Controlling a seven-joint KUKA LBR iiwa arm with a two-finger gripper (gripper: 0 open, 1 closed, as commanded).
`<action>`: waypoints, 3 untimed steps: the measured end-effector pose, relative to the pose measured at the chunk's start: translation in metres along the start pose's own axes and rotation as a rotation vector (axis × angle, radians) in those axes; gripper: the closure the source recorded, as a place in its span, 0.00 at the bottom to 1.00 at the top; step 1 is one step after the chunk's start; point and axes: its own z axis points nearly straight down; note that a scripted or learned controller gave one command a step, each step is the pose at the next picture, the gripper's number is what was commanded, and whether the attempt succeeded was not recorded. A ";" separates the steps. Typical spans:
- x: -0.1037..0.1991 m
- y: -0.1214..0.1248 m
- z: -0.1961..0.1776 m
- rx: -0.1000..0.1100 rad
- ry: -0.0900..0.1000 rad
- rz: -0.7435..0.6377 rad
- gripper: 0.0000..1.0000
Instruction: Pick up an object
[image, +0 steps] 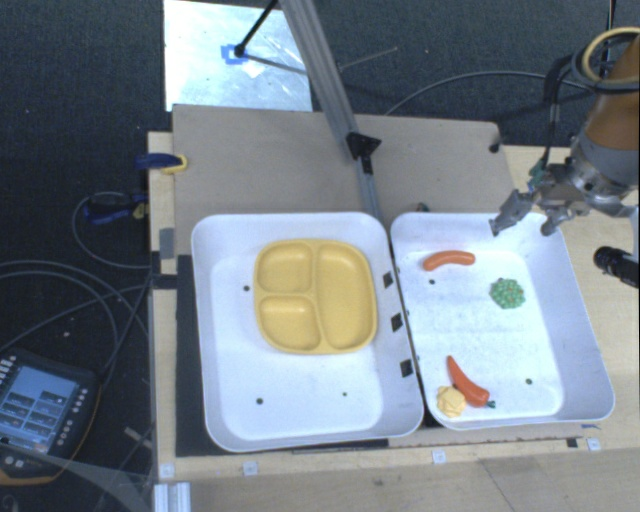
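Note:
In the right bin lie an orange sausage near the back, a green clump of peas to its right, a red-orange carrot toward the front, and a small yellow piece in the front left corner. My gripper hangs over the bin's back right edge, fingers spread open with nothing between them. It is up and to the right of the sausage, apart from it.
The left bin holds a yellow three-compartment plate. A slanted metal pole crosses behind the bins. Cables and a handheld pendant lie left of the bench.

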 end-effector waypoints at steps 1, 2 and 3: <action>0.000 0.000 0.000 0.000 0.000 -0.001 0.00; -0.006 0.005 0.059 0.005 0.000 0.005 0.00; -0.006 0.001 0.101 0.005 0.000 0.006 0.00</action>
